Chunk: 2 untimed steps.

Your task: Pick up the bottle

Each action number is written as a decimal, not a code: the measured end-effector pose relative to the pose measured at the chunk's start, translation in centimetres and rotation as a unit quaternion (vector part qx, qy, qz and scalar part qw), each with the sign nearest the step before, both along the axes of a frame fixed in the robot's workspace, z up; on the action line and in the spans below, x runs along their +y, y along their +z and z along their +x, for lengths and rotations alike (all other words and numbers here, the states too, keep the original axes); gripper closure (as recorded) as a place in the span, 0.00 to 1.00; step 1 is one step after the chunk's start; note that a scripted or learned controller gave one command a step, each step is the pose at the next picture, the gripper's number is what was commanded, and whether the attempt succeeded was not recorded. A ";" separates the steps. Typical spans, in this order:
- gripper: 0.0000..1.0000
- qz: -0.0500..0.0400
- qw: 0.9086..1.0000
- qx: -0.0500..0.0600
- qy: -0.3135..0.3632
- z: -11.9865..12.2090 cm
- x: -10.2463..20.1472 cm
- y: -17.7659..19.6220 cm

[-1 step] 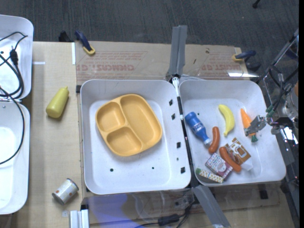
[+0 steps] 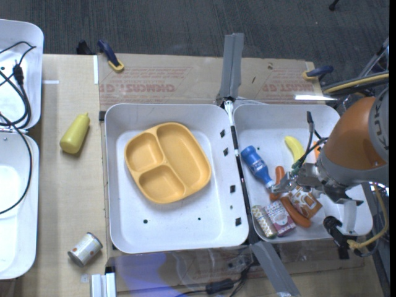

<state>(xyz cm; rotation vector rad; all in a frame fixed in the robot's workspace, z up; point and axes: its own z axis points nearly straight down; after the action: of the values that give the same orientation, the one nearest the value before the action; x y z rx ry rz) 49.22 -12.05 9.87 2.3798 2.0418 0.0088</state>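
Observation:
A blue bottle (image 2: 256, 164) with a white label lies slanted in the left part of the right bin (image 2: 272, 119), its narrow end pointing down-right. My gripper (image 2: 286, 183) hangs low over the clutter just right of that narrow end, close to it. The grey arm with its orange band (image 2: 362, 135) reaches in from the right. Nothing shows as lifted. A yellow squeeze bottle (image 2: 75, 133) lies on the bench left of the left bin.
The left bin (image 2: 117, 228) holds a yellow divided plate (image 2: 167, 161). Around the gripper lie a banana (image 2: 294, 147), an orange sausage-like piece (image 2: 297, 212) and a pink packet (image 2: 278, 218). A small can (image 2: 85, 248) lies on the bench at the lower left.

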 end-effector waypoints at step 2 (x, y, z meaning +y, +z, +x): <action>0.00 0.000 1.000 0.005 -0.023 12.7 2.5 0.1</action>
<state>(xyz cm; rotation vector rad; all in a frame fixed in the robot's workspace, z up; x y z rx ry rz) 61.88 -9.52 9.95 2.4312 1.9898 -0.0049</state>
